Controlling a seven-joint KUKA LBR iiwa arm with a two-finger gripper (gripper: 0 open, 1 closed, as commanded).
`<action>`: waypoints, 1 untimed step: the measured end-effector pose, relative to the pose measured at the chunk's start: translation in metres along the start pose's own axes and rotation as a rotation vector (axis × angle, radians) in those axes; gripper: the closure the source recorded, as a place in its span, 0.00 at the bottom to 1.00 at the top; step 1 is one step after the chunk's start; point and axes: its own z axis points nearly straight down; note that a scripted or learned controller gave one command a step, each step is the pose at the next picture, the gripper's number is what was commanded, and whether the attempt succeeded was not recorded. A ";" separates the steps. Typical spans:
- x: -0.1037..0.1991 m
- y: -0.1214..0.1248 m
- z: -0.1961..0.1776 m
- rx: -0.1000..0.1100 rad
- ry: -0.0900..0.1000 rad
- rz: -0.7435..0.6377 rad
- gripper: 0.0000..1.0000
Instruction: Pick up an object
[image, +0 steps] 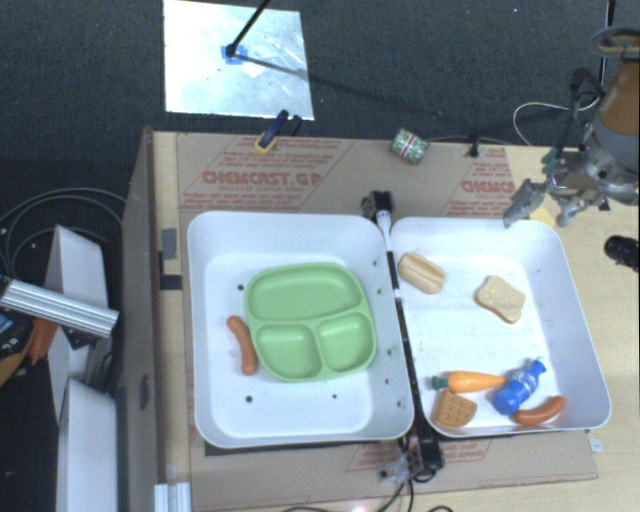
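Two shallow white plastic bins are seen side by side on a cardboard-covered bench. The two-finger metal gripper (548, 198) is parked high over the far right corner of the right-hand white bin (580, 330), clear of its contents. Its two fingers are seen splayed wide apart, nothing between them; a pre-grasp pose is judged likely.

Candidate objects are scattered loose in the right-hand bin: a tan hot-dog bun toy (421, 272) near the divider, a pale bread slice toy (500, 298) nearest the gripper, and along the near wall an orange plastic carrot (472, 381), a brown waffle-like square (454, 409), a small blue plastic bottle (518, 388) and a reddish sausage (539, 411). The near-wall items are crowded, some touching, so a clean grasp there is judged harder; the bread slice lies alone.

In the left-hand white bin (215, 300) a green three-compartment plastic tray (310, 322) is set, with an orange-red sausage toy (241, 345) just beside it.

Nothing has been picked yet.
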 end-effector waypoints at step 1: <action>-0.039 0.028 0.061 0.002 -0.001 0.002 0.00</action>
